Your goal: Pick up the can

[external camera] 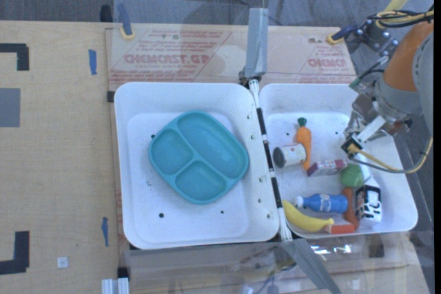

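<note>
The can (289, 155) is a small white cylinder lying on its side in the right bin (324, 98), its dark end facing left, close to the divider. An orange carrot (302, 138) lies just above and to the right of it. My gripper (360, 126) hangs over the right side of that bin, well to the right of the can and apart from it. Nothing shows held under it.
A blue divided plate (198, 156) fills the left bin (131, 169). Around the can lie a small pinkish tube (329, 166), a green ball (352, 175), a blue bottle (324, 203), a banana (304, 217), a black-and-white object (370, 203) and a red-orange piece (349, 215).
</note>
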{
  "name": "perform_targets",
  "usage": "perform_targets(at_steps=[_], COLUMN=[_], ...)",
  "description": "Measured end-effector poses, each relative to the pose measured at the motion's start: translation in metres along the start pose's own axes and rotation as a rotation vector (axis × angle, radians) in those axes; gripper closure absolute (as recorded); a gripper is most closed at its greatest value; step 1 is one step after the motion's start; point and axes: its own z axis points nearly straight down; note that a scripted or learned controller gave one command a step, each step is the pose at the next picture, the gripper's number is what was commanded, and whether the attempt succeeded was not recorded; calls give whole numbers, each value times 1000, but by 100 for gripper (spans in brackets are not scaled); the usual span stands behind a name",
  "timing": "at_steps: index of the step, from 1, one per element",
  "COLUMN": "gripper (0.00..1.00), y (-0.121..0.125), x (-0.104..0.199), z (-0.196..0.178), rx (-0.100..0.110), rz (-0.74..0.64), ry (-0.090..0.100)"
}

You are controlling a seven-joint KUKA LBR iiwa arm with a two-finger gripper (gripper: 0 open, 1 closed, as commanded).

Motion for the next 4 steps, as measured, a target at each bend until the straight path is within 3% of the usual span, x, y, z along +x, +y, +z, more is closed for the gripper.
perform_targets(at_steps=[1,2,3,4], gripper=[100,100,100,0], y=[-14,-16,-36,-37], x=[53,57,91,92], z=[-159,-169,-158,-158], rx=[1,0,4,4], rz=[79,69,79,78], ry=[-2,-4,-4,-4])
